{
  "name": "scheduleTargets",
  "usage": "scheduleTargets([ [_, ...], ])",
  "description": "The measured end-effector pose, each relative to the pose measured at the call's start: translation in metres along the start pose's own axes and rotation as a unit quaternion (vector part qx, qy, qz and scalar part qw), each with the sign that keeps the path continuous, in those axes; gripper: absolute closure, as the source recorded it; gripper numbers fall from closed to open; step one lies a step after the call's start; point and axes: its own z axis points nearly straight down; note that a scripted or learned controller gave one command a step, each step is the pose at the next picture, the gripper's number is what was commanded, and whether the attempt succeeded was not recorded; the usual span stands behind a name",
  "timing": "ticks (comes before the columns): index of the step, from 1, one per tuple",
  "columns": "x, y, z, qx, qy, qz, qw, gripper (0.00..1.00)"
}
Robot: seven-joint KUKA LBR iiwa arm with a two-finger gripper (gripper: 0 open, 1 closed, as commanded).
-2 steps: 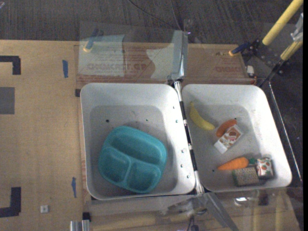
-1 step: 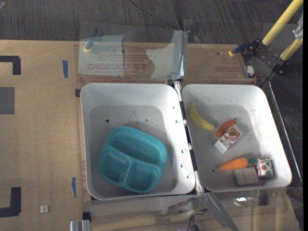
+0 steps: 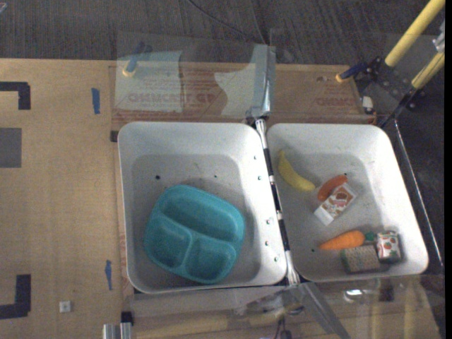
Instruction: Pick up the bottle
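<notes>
Wooden bench [image 3: 56, 189] over dark carpet [image 3: 106, 13] bears two white bins [image 3: 141, 136]; end effector's state cannot be told.

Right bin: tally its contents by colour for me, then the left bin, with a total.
Yellow: 1, the banana
Orange: 1, the carrot
Red and white: 3, a bottle, a carton, a small box
Grey-brown: 1, a block
Teal: 1, the divided tray in the left bin
Total: 7

Panel behind left bin [image 3: 159, 97]: mirrored lettering, not legible.
Panel behind right bin [image 3: 337, 99]: faint lettering, unreadable.
Small cartons [image 3: 335, 203]: printing too small to read.
</notes>
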Motion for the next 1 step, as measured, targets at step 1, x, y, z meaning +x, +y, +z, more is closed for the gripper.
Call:
scheduleTargets([
  [1,0.0004,0.001,-0.0105,-0.002,-0.001,-0.001,1.0,1.0],
])
